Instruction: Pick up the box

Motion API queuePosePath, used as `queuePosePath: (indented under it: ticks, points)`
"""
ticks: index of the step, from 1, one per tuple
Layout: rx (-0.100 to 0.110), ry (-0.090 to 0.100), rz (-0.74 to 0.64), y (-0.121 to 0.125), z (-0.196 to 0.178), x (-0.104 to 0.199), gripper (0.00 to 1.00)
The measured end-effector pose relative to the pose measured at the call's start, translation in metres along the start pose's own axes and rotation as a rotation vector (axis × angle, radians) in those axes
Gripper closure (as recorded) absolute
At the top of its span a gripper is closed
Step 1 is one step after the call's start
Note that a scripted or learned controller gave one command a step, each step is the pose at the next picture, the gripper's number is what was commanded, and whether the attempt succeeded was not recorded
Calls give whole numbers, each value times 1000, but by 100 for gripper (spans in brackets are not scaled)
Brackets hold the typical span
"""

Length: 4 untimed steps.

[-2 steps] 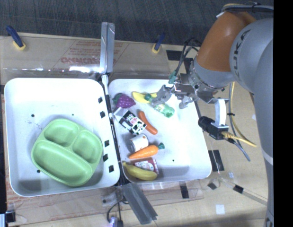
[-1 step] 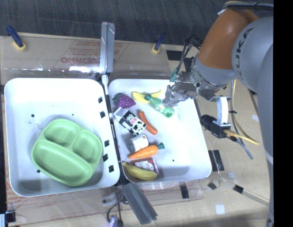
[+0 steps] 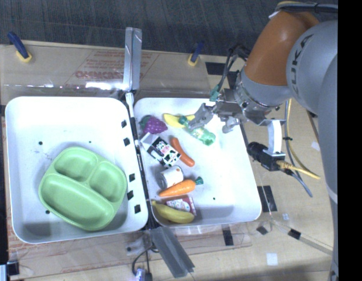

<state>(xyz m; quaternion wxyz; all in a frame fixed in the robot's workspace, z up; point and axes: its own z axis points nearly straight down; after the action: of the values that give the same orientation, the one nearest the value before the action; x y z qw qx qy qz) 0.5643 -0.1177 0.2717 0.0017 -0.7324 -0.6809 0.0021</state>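
Meanwhile, the hand (image 3: pixel 211 117), fingers spread and holding nothing, hovers at the right bin's (image 3: pixel 242 206) far edge; the black-and-white box (image 3: pixel 164 150) lies near the left wall, demanding a centred descent between neighbouring toys.

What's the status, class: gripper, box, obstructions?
Gripper open, hovering at right bin's far edge. Box lying untouched mid-bin. Sausage and purple grapes crowd it.

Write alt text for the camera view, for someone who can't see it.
A grey robot arm reaches from the right, its gripper open over the right bin beside a green toy bottle. That bin also holds a black-and-white box, carrots and bananas; the left bin holds a green divided plate.
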Motion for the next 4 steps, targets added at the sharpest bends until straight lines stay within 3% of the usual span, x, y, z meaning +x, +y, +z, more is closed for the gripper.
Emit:
queuePosePath:
  ticks: [1, 2, 3, 4]
  points:
    - [-2, 2, 74, -48, 141, -9, 0]
    - [-6, 0, 95, 32, 26, -78, 0]
    - [4, 3, 266, -28, 157, -49, 0]
    - [-2, 3, 336, -81, 181, -75, 0]
